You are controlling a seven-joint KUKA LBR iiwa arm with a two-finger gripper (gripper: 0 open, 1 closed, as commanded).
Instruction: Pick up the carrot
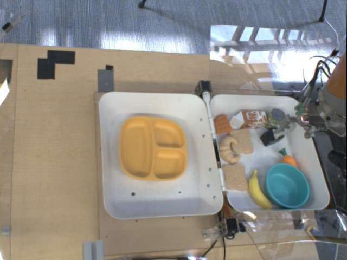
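The carrot is small and orange with a green top. It lies in the right bin, against the far rim of a teal bowl. My gripper reaches in from the right over the far right part of that bin. It is beyond the carrot and apart from it. Nothing shows held at its tip.
The right bin also holds a banana, a toast slice, a croissant, a brown cracker and a brown packet. A yellow divided plate sits in the left bin.
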